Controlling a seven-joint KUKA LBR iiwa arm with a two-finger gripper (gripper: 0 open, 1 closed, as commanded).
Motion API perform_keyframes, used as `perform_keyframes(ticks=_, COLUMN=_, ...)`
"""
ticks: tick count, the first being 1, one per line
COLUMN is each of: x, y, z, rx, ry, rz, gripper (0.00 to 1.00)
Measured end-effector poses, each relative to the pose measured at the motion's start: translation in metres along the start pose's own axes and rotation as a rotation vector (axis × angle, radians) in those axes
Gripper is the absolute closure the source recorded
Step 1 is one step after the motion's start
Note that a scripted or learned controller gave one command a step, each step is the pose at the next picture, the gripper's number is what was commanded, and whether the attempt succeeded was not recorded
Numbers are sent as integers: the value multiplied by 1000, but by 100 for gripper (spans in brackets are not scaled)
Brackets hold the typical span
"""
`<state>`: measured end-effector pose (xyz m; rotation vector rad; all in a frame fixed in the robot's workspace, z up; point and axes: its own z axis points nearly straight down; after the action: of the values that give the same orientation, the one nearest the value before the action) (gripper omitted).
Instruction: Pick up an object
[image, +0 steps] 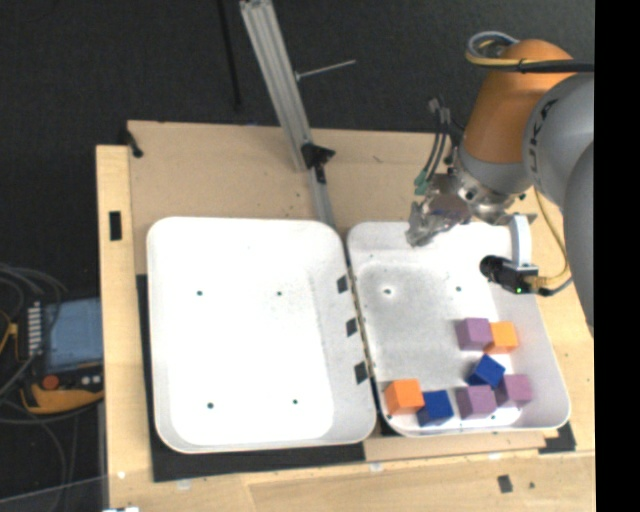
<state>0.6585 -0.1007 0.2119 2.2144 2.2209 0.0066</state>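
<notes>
My gripper (424, 232) hangs over the far edge of the right bin (420, 300), near its back middle, with nothing seen between its fingers. Several small blocks lie in the near right part of that bin: a purple block (473, 333) beside a small orange block (504, 336), a blue block (488, 371), a purple block (518, 388), another purple block (476, 401), a blue block (436, 407) and an orange block (404, 395). All of them lie well in front of the gripper.
The left bin (250, 330) sits beside the right one, joined by small black clips (352, 327). A slanted metal rail (290, 105) rises behind the bins. A black sensor with a green light (508, 272) hangs off the wrist. A blue box and cables (60, 345) lie at far left.
</notes>
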Motion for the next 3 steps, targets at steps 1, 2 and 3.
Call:
perform_keyframes(ticks=1, x=1, y=1, z=-45, rx=0, ry=0, rz=-1, gripper=100)
perform_keyframes(ticks=2, x=52, y=-11, z=-53, rx=6, ry=2, rz=-3, gripper=100)
perform_keyframes(ticks=3, x=105, y=-19, z=-56, rx=8, ry=3, rz=-4, gripper=100)
